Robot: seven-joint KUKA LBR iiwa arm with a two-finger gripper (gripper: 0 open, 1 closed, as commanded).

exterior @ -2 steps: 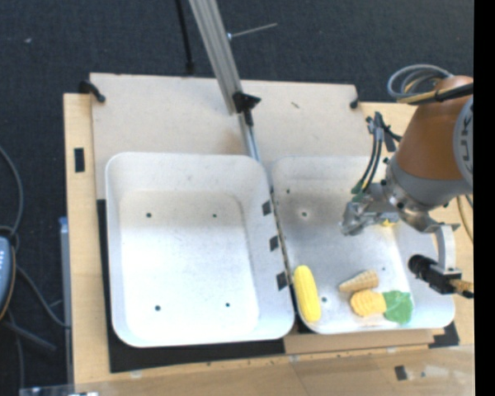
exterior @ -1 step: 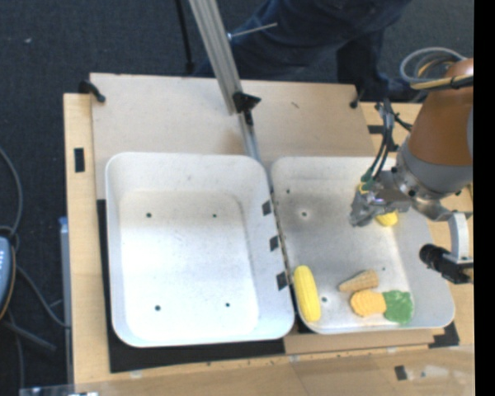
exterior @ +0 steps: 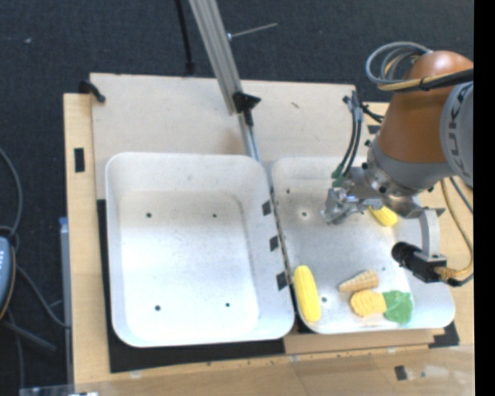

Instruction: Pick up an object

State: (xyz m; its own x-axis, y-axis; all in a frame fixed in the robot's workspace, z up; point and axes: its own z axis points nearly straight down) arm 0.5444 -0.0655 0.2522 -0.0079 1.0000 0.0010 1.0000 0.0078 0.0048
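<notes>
Plainly, the gripper (exterior: 342, 205) hangs low over the right bin (exterior: 313, 180), and whether it is open or closed cannot be told from this slant. Just beside it, toward the arm, lies a small yellow toy piece (exterior: 384, 216), partly tucked under the wrist. Well off toward the bin's near edge lie a yellow corn cob (exterior: 306, 294), two smaller corn pieces (exterior: 359, 282) and a green toy (exterior: 398, 305). These look like light, stiff, smooth plastic; the cob is probably best pinched across its middle. No writing is legible.

Grey arm (exterior: 421, 130) with orange band, reaching in from the right, wrist angled downward.
</notes>
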